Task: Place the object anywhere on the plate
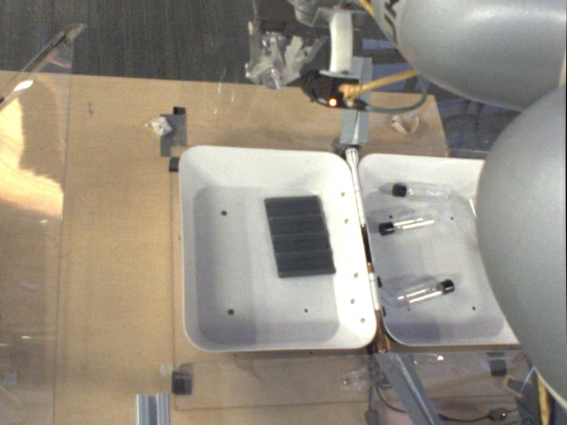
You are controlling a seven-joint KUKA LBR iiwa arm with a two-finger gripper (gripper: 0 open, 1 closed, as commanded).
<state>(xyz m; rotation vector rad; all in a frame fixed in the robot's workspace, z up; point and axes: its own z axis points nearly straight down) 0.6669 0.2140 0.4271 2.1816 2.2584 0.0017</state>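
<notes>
A dark grey ribbed plate [301, 235] lies flat in the middle of the left white bin [204, 264]. Three clear tubes with black caps lie in the right bin [461, 326]: one at the far side [418, 189], one in the middle [409, 225], and one nearer the front [423, 291]. My gripper [268, 60] hangs high beyond the far edge of the bins, above the bench's back edge and well away from the plate and the tubes. Whether anything sits in it is too blurred to tell.
The grey arm [496, 42] bulks over the upper right and covers part of the right bin. A metal divider [361, 237] runs between the bins. Small black brackets [177, 127] stand at the left bin's corners. Bare wooden bench [89, 237] lies to the left.
</notes>
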